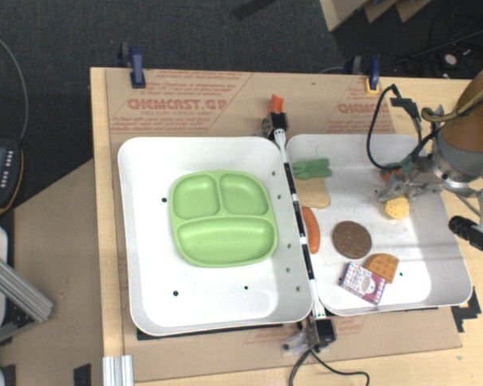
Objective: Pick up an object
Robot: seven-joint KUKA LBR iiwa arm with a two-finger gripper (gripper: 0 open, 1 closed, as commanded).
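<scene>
I count two white bins (145,296); one green divided plate (223,218) in left; right of plate, seven food items (352,238); two blue clamps (134,64) behind.

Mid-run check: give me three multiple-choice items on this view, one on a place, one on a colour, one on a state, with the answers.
1. Where is the green divided plate?
A. left bin
B. right bin
C. on the bench outside the bins

2. What colour is the round disc in the right bin?
A. blue
B. brown
C. white

3. How does the hot dog lie?
A. inside the divided plate
B. along the right bin's left wall
C. under the gripper

Answers: 1 A, the plate sits mid left bin. 2 B, the disc is brown. 3 B, it lies by the divider, well left of the gripper, which is over the yellow piece.
</scene>
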